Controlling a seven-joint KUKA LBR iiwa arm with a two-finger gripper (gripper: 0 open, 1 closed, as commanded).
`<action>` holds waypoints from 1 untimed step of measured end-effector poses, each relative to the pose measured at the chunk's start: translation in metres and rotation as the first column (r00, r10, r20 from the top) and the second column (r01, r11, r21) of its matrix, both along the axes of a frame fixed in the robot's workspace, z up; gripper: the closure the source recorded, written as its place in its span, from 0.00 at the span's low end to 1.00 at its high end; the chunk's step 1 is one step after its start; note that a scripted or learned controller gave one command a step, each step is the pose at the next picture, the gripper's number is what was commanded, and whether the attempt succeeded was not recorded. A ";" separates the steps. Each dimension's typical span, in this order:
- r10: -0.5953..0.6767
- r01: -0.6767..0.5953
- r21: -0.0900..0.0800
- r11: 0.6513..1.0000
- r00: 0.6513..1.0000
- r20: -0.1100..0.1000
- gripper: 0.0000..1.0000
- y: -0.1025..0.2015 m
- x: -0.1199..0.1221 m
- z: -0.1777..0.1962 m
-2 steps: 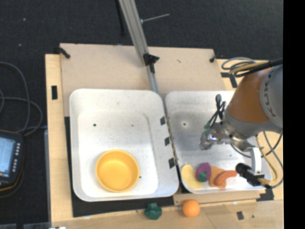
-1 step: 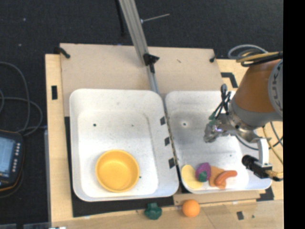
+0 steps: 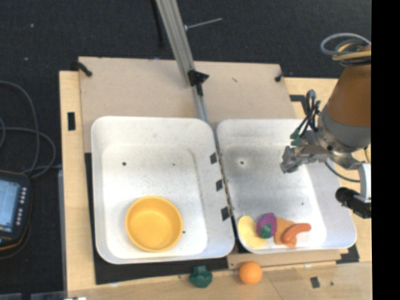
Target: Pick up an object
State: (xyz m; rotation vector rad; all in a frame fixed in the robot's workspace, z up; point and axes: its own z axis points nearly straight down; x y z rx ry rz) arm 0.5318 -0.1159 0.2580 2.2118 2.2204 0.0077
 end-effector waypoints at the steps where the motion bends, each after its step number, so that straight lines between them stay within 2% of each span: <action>1: 0.003 -0.003 0.002 1.000 1.000 -0.007 1.00 0.054 0.001 -0.004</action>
